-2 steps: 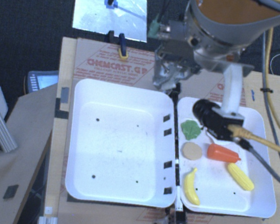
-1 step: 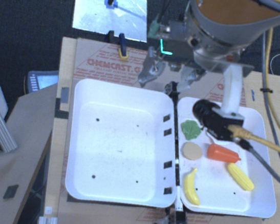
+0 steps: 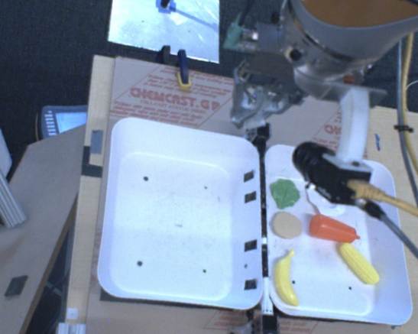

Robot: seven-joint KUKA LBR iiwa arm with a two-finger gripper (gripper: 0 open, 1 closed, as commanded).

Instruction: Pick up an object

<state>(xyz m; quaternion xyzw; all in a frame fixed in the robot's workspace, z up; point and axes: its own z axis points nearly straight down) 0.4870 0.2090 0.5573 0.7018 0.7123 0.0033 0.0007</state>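
Camera view, fixed above the table [image 3: 87,184], looks down at a slant on two shallow white bins side by side. Left bin [image 3: 114,265] sits beside the right bin [image 3: 390,304], their inner walls touching along a dark clipped seam. Right bin contents: a green leafy piece [image 3: 286,192] near the seam; a round tan disc [image 3: 287,226] just below it; an orange carrot-like piece [image 3: 333,229] to the right of the disc, lying roughly level; a yellow corn-like piece [image 3: 359,264] lower right of the carrot, tilted; a yellow banana [image 3: 286,278] near the front, close to the seam. Arm [image 3: 345,19] enters from upper right, wrist over the far edge of the bins. Gripper [image 3: 253,115] hangs above the seam at the bins' far end, apart from all five objects. Whether it is open or closed cannot be told, the tips being blurred against the cardboard sheet [image 3: 169,96] behind. A black camera-like unit [image 3: 330,174] on a white bracket sits over the right bin's far part
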